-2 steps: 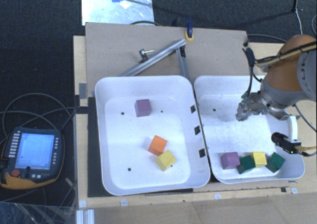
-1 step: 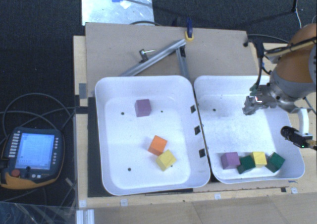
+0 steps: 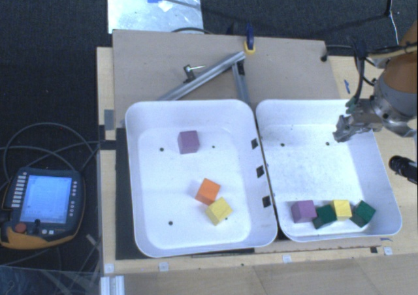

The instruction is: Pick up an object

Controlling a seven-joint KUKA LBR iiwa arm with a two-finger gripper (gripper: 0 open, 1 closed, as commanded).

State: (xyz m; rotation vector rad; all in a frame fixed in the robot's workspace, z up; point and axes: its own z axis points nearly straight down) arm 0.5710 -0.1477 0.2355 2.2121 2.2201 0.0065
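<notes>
Four blocks line the near wall of your right bin [image 3: 385, 176]: purple block [image 3: 303, 210], dark green block [image 3: 322, 216], yellow block [image 3: 342, 208], second green block [image 3: 363, 212]. Your gripper [image 3: 344, 128] hovers over that bin's far right side, well apart from them. Nothing sits between its tips, so the pick looks unstarted; you cannot tell how wide they stand. Descent, grasp and lift remain.

Arm in from right, wrist angled down-left — pincer [image 3: 342, 129] hovering, nothing visibly btwn tips.
</notes>
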